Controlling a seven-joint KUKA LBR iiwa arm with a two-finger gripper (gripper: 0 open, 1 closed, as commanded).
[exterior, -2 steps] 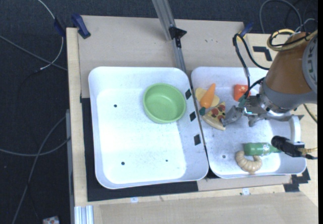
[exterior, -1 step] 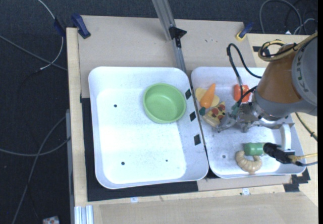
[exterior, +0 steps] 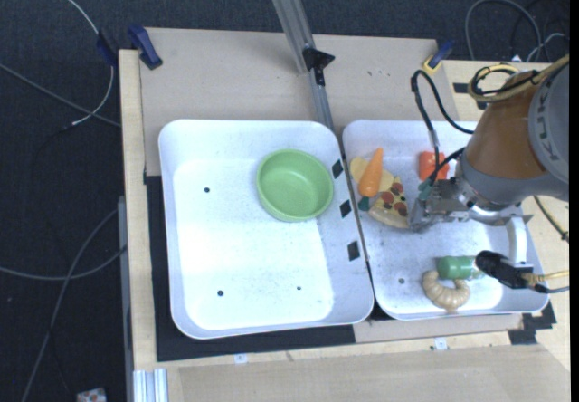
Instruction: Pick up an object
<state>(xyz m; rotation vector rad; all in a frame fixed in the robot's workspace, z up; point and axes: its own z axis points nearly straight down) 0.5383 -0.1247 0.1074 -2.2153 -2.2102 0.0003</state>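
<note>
My gripper (exterior: 423, 215) reaches down into the right bin (exterior: 398, 287), just right of a pizza-slice toy (exterior: 389, 201). An orange carrot (exterior: 370, 172) lies at the slice's upper left. A small orange-red object (exterior: 427, 164) sits behind the gripper, partly covered by it. Near the bin's front lie a green cylinder (exterior: 455, 266) and a tan croissant-like piece (exterior: 447, 291). In the left bin (exterior: 226, 291) stands a green bowl (exterior: 294, 184), far from the gripper. The fingers are hidden under the wrist.
A metal pole (exterior: 289, 6) slants down from the top to the gap between the bins. Black cables (exterior: 434, 110) run along the arm above the right bin. The wooden bench (exterior: 226, 74) surrounds both bins.
</note>
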